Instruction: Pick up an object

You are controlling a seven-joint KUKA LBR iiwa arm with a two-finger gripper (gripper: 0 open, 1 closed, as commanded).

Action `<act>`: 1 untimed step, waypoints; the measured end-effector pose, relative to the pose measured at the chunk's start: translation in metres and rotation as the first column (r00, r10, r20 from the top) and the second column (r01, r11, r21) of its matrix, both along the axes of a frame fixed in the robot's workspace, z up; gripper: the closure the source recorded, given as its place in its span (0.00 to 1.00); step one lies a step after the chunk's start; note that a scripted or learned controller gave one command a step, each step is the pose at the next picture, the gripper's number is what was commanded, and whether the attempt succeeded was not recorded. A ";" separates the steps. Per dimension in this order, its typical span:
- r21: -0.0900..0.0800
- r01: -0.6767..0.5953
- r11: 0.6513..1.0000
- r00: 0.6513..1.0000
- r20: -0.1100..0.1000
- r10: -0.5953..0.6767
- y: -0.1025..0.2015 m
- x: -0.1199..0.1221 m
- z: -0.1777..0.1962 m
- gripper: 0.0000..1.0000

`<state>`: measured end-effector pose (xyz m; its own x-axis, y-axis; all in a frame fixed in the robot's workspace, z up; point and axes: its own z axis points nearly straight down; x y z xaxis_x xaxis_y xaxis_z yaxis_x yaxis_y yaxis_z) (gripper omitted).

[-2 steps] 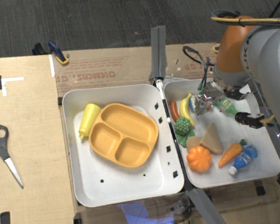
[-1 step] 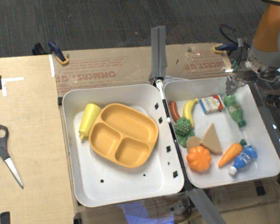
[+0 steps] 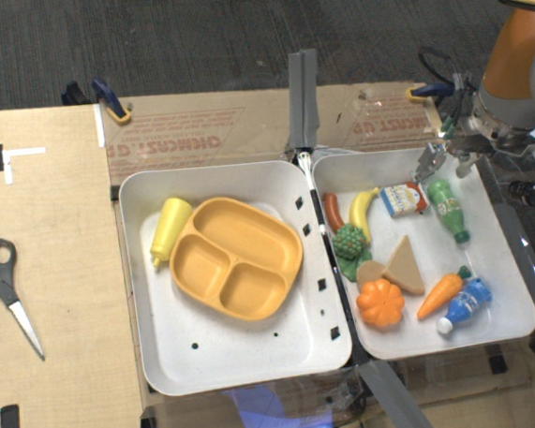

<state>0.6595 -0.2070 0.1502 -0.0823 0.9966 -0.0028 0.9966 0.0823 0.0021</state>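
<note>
The claw (image 3: pixel 429 161) hangs open and empty over the right bin's (image 3: pixel 512 260) far edge, just above the green bottle (image 3: pixel 447 209). Beside it lies a small carton (image 3: pixel 402 198); a descent could clip it and nudge the bottle away.

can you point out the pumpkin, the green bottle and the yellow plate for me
pumpkin (image 3: pixel 381 303), camera view, middle of its orange body
green bottle (image 3: pixel 449 212), camera view, on its label, mid-body
yellow plate (image 3: pixel 237 256), camera view, ridge where its three compartments meet
</note>
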 end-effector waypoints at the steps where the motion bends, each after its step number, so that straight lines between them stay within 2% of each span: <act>1: -0.002 0.015 1.000 1.000 0.008 -0.015 0.022 -0.022 -0.051 0.00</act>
<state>0.6377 -0.1846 0.0988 -0.0671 0.9977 -0.0053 0.9977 0.0672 0.0100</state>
